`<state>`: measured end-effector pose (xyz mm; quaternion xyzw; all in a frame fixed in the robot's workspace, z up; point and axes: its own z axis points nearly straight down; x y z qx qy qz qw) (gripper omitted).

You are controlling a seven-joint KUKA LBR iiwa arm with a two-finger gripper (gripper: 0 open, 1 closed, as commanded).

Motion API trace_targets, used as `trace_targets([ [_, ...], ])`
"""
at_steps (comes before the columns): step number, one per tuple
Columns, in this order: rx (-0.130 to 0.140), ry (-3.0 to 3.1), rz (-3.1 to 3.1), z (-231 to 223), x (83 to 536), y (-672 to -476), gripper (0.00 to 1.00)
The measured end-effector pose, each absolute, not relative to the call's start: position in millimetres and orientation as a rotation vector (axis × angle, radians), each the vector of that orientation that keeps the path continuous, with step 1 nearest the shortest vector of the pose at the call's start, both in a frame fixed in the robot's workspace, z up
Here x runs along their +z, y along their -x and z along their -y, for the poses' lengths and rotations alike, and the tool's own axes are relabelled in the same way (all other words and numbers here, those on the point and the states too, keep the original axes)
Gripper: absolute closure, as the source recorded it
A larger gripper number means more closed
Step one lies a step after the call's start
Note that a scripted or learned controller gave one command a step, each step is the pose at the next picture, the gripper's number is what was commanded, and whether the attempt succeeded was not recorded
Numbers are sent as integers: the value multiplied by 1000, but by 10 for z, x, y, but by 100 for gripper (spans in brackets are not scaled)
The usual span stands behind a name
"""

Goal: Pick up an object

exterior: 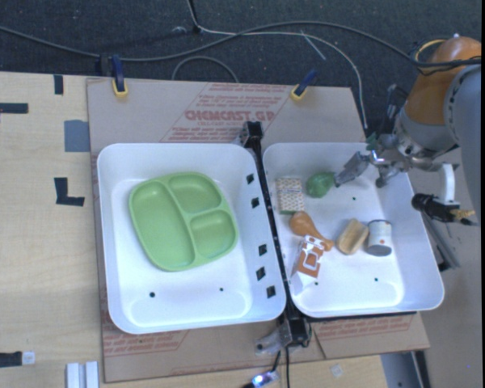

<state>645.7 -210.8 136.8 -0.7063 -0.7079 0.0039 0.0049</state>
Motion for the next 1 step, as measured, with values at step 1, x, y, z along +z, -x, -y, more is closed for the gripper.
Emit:
trace_targets([
  [1, 10, 2216, 2222, 2105, 797, -6445, 0],
])
